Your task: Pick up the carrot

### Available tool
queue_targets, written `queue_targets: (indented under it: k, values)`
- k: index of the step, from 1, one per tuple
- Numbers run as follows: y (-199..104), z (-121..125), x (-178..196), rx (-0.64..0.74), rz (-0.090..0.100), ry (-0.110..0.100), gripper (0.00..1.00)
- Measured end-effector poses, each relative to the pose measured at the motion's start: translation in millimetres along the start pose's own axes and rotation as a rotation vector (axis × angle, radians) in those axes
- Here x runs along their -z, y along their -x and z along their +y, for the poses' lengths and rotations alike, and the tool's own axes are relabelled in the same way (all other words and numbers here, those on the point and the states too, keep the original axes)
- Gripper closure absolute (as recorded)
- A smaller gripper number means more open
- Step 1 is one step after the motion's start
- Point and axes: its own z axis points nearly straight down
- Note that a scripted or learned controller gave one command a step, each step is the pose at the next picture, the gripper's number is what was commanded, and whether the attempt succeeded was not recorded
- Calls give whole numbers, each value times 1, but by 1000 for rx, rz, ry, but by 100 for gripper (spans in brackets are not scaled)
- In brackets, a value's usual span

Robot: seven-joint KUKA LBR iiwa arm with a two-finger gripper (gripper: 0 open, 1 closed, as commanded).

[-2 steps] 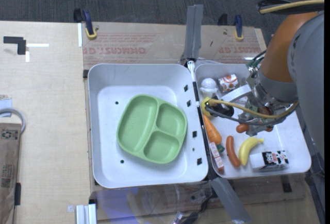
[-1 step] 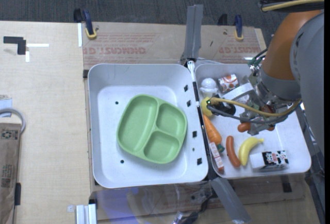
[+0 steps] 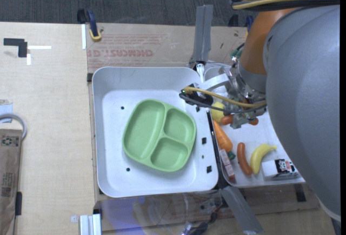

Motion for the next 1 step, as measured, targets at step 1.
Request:
queue_targets:
  k: [1]
  values:
    - [62,89,-36,104,-2,-2,100]
